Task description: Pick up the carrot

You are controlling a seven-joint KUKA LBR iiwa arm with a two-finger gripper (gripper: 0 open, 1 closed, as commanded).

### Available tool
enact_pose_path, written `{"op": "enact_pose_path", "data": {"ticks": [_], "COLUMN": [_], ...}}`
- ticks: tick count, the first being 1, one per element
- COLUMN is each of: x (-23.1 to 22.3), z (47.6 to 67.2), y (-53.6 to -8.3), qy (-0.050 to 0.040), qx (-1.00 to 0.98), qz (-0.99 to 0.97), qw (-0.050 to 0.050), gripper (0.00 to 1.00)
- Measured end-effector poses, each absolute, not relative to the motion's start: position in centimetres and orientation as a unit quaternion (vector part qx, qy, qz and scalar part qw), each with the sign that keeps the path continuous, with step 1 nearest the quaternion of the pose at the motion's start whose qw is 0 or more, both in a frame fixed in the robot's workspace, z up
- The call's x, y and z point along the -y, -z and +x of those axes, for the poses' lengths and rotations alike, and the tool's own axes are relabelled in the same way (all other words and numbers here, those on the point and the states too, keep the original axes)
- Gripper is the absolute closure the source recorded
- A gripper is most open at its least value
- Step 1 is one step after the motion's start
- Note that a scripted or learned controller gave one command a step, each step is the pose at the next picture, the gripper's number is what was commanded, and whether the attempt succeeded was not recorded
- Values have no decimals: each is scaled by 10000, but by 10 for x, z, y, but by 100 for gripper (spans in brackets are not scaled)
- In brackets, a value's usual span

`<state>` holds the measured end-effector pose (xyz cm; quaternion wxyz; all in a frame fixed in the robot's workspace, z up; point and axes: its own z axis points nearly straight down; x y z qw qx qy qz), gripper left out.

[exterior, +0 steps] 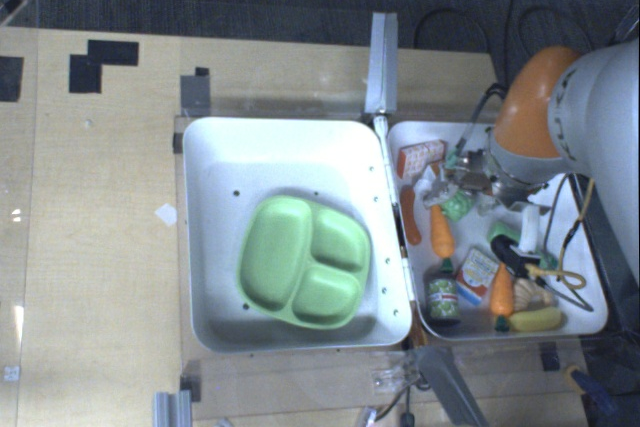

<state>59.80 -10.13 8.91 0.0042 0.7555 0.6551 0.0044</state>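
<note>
You have two white bins side by side on the bench. The left bin (210, 215) holds one thing, a light green divided plate (303, 261) with three compartments, lying toward the bin's near half and carrying nothing that you can make out. The right bin (590, 315) is crowded. The carrot (441, 230) lies in its left half, running roughly lengthwise with its thicker end toward the far side, just right of a reddish sausage (408, 211) that rests along the bin's left wall. A second carrot (502, 291) lies nearer the front, beside a yellow banana (534, 319) at the front edge. Between the two carrots sit a small box with a blue and yellow label (477, 269) and a dark jar with a green label (443, 295). At the far left corner you can see a red and white packet (421, 158). The gripper (455, 180) hangs over the far part of the right bin, above the first carrot's thick end and some green leafy item (457, 206); how far its jaws stand apart you cannot tell from this angle, and nothing shows held in them.
</note>
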Motion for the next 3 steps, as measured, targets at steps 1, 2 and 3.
{"op": "enact_pose_path", "data": {"ticks": [1, 2, 3], "x": [98, 104, 102], "z": [528, 519, 499], "y": [-94, -217, -90], "qy": [-16, -23, -45], "qx": [-6579, -6864, -7283], "qz": [7531, 7272, 6852], "qw": [10, 26, 54], "gripper": [0, 0, 0]}}
